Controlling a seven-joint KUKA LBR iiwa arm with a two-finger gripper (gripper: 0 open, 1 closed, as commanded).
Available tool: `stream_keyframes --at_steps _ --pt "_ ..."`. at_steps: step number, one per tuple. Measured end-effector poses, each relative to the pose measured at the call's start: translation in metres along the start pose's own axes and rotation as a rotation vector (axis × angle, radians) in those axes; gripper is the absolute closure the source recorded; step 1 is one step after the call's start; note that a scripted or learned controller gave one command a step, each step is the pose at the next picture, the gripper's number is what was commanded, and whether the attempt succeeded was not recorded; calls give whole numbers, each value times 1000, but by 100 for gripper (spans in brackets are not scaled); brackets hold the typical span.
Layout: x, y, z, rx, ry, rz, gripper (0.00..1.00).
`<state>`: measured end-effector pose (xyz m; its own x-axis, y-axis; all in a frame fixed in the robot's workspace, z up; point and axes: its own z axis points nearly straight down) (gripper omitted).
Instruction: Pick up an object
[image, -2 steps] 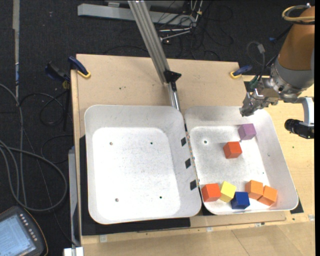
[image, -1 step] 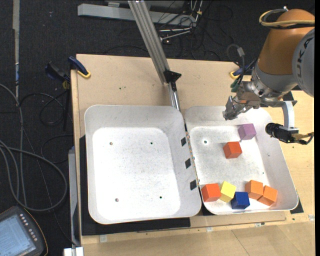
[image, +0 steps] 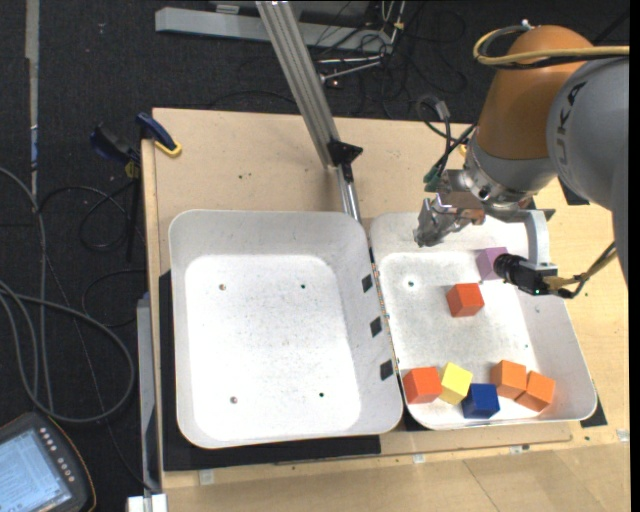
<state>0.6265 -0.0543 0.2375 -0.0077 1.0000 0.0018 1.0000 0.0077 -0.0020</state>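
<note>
Orange block (image: 465, 299): right bin (image: 560, 345), mid-floor, alone.
Purple block (image: 490, 262): beside far wall.
Gripper (image: 432, 232): above far rim, carrying nothing; finger spread unclear.
Corner cluster: orange, yellow (image: 456, 382), blue (image: 481, 400) blocks touching.
Risk: descent strikes rim.

even, bright overhead light washes the two white bins (image: 270, 225) almost to glare, shadows stay soft and short under the blocks, the dark floor falls dim, and the whole view looks slightly grainy.
</note>
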Motion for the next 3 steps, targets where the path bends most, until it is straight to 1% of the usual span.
stream_keyframes --at_steps 1,2,3 --pt "42 -19 -2 0 -1 1 100" --pt "95 -27 -10 -2 0 0 100" --pt "141 -45 -14 -1 0 0 100"
